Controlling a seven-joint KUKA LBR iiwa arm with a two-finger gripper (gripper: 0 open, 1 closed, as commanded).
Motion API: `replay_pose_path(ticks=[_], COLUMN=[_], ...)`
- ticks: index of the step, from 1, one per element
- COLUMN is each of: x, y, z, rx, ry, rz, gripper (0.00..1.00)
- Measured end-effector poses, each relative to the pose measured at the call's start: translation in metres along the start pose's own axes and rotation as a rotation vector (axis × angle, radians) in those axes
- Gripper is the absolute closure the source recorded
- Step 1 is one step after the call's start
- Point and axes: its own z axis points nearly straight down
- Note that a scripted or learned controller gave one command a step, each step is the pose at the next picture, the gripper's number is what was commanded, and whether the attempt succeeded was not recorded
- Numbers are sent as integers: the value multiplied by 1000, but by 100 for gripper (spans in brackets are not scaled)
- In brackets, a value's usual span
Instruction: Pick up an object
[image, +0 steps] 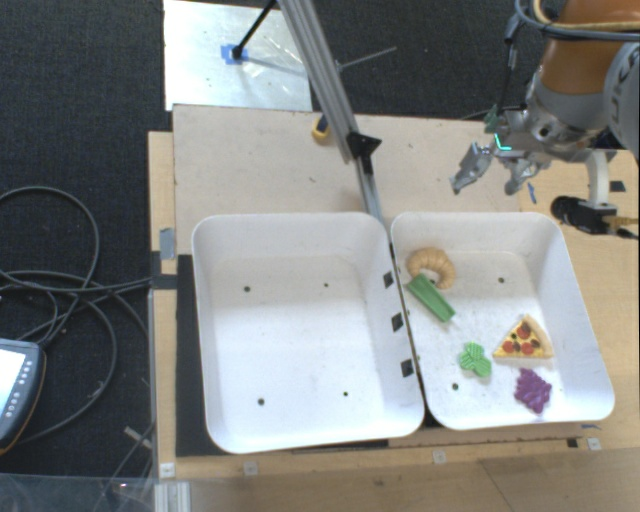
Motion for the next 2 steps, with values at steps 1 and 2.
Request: replay_pose_path(ticks=[1, 2], x=[0, -1], y=[1, 3], z=[-3, 39], rx=[-4, -1], ry=[-1, -1], rz=[-2, 1], gripper=[0, 0])
